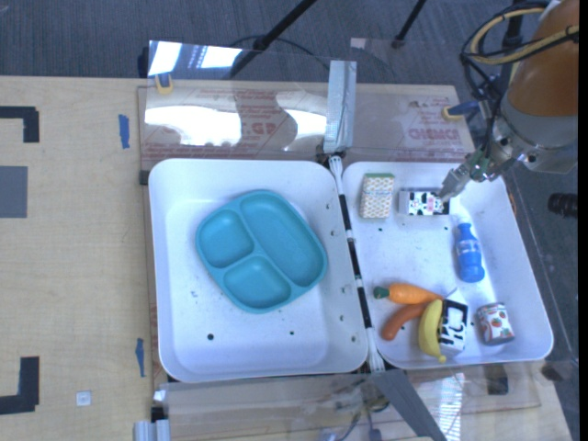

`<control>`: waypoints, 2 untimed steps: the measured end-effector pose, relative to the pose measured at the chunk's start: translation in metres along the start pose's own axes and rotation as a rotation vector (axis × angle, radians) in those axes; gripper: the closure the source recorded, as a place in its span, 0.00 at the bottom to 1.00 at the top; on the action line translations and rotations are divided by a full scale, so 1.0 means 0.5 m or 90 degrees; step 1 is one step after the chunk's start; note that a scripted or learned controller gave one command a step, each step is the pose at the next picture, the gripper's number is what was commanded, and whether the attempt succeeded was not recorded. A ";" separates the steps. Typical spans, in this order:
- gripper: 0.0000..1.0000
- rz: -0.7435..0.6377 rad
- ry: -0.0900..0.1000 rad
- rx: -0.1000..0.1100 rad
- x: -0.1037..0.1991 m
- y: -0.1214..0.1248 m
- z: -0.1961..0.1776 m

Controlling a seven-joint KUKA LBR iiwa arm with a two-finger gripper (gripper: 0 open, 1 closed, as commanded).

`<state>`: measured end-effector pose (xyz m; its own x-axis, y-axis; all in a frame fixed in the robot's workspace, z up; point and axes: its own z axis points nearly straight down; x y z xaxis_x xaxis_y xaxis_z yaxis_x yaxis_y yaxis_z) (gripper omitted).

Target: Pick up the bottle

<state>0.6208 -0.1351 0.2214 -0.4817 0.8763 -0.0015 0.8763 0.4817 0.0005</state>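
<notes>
So the blue bottle (469, 252) lies in the right bin (528, 288) around 3 o'clock, untouched; the gripper (452, 184) hangs near it at 11 o'clock, over a black-and-white carton (424, 204), jaws unclear

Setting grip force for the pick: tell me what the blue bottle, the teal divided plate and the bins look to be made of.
Blue bottle: probably plastic, slightly glossy, uniform blue with a paler cap end.
Teal divided plate: likely moulded plastic, matte to satin, one even colour with soft rounded compartment ridges.
Bins: apparently thin rigid plastic, white, smooth, with rounded corners and a faint sheen. The view cannot confirm any of these.
</notes>
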 end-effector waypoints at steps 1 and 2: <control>0.00 0.000 0.000 0.000 0.001 0.000 0.000; 0.00 0.069 -0.001 0.000 0.026 0.064 -0.118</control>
<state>0.6424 -0.1083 0.2803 -0.3838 0.9234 -0.0024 0.9234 0.3838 0.0013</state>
